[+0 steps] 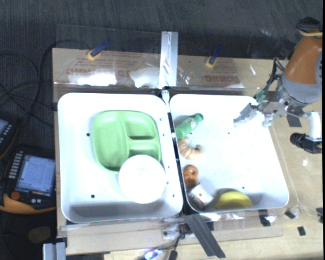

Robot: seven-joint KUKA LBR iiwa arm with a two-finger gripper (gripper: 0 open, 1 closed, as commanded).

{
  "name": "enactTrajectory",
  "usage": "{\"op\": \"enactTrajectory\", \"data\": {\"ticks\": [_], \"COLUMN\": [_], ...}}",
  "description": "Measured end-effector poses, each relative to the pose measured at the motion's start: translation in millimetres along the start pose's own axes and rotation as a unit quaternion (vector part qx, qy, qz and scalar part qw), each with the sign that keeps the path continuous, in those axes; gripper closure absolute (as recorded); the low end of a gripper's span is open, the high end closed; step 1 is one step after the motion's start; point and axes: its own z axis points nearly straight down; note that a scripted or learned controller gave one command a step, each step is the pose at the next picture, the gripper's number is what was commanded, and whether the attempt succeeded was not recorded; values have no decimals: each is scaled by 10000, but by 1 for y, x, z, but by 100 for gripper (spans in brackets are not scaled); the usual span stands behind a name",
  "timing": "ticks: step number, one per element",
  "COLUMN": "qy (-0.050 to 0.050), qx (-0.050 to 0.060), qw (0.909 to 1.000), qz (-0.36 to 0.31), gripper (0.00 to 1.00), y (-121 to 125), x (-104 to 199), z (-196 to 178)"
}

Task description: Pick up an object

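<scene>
In the right bin point(249, 156) several small things lie along its left wall: a green bottle-shaped toy point(187, 124), a tan shell-like pastry point(190, 150), a small orange ball point(190, 173) and a brown-and-white piece point(199, 195). A yellow banana point(233, 200) rests at the front wall. My gripper point(244, 115) hangs over the bin's far right corner, well away from all of them, with nothing seen between its fingers.
The left bin point(76, 161) bears a green divided tray point(124, 137) and a white round plate point(142, 178) overlapping its front corner. A metal divider point(168, 64) stands behind the bins. The wide middle floor of the right bin is bare.
</scene>
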Motion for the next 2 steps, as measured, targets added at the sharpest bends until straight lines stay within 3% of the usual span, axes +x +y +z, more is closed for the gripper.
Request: {"op": "enactTrajectory", "data": {"ticks": [1,2], "qy": [1,-48], "qx": [3,-119], "qw": [9999,9970], "qz": [114,-768], "gripper": [0,0], "y": [-50,-119], "x": [58,115], "z": [90,94]}}
